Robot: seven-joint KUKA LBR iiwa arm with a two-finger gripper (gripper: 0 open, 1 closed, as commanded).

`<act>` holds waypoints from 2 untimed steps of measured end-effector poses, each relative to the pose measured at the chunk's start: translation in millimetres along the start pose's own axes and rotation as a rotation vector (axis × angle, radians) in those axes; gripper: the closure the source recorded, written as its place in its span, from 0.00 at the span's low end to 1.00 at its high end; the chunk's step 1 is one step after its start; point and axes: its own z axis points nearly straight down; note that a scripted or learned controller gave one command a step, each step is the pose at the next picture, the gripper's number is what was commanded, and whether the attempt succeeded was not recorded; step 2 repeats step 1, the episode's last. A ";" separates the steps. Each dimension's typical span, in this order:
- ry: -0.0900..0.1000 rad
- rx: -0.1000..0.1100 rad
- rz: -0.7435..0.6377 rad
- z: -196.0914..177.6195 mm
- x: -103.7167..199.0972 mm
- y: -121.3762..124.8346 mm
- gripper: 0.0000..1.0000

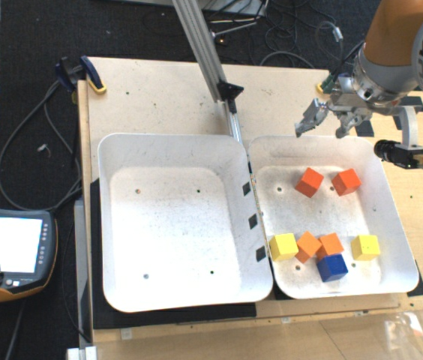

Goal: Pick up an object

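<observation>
Blocks lie in the right bin [391, 223]: two orange blocks [310, 181] toward 12 o'clock, and a cluster at 6 o'clock of two yellow blocks [283, 245], two more orange, and a blue block [332, 267]. Jaws [324, 123] hang spread and empty above the bin's 12 o'clock rim. Left bin [121, 201] adjoins at 9 o'clock.

cam: fixed overhead | slanted down | both bins [106, 201] | mid-range, perhaps
</observation>
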 end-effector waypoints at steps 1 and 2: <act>-0.001 -0.003 0.000 -123.7 -1.0 -3.6 0.00; -0.001 -0.003 0.000 -123.7 -1.0 -3.6 0.00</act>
